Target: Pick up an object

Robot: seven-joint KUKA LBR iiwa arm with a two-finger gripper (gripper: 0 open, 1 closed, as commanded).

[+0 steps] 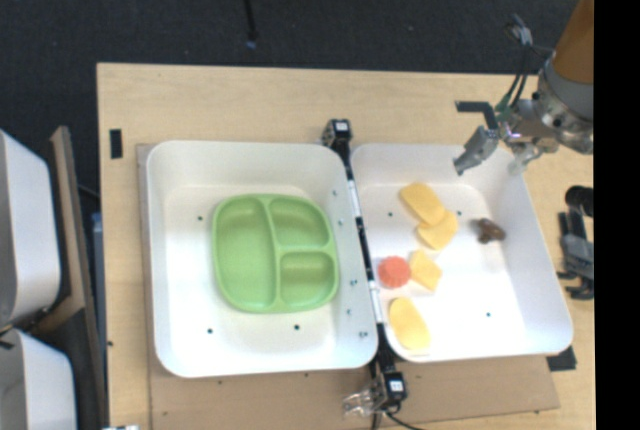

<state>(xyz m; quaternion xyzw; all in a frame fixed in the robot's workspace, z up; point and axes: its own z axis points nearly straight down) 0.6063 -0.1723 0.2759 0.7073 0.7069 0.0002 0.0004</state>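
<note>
The right bin (520, 308) holds several pieces of toy food. A yellow piece (423, 202) lies near its back, with a second one (437, 233) just in front of it. A third yellow piece (425, 270) sits beside a red-orange ball (395, 270), and another yellow piece (408, 323) rests near the front rim. A small brown object (489, 230) lies apart on the right. My gripper (496, 156) hangs over the bin's back right corner, above and behind the brown object. It is open, with nothing between its fingers (472, 156).
The left bin (180, 318) holds a green divided plate (275, 253) at its middle. A black clip (339, 130) sits where the two bins meet at the back. Dark fittings (578, 243) lie on the bench to the right of the right bin.
</note>
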